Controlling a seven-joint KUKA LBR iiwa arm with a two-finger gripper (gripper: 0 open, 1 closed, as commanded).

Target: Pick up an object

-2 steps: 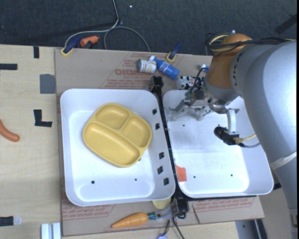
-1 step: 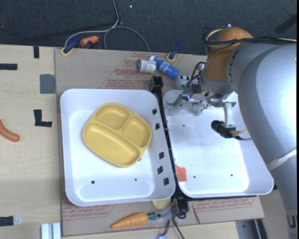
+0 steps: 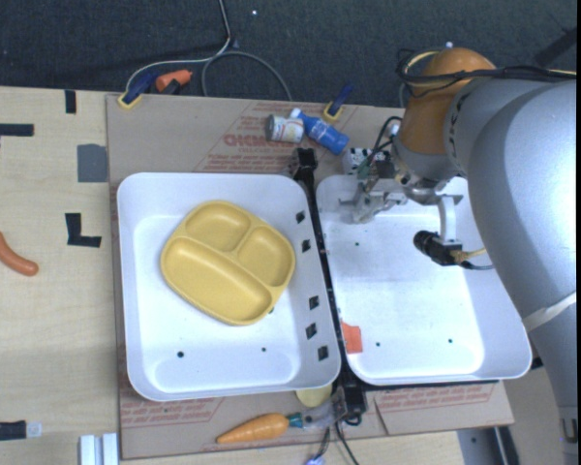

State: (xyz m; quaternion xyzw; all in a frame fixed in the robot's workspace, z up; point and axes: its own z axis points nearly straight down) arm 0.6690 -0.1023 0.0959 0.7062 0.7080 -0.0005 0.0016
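A yellow divided plate lies in the left white bin, slightly left of its middle. A small orange-red piece rests against the left wall of the right bin, near the front. My gripper hangs low over the back left corner of the right bin, far from the orange-red piece and to the right of the plate. I see nothing held by it. The grey arm with its orange band covers the bin's right side.
Outside the bins, a carrot lies at the front, a sausage at the far left, and a blue-and-white bottle behind the bins. Black clips line the divider between the bins. A cable trails at the back.
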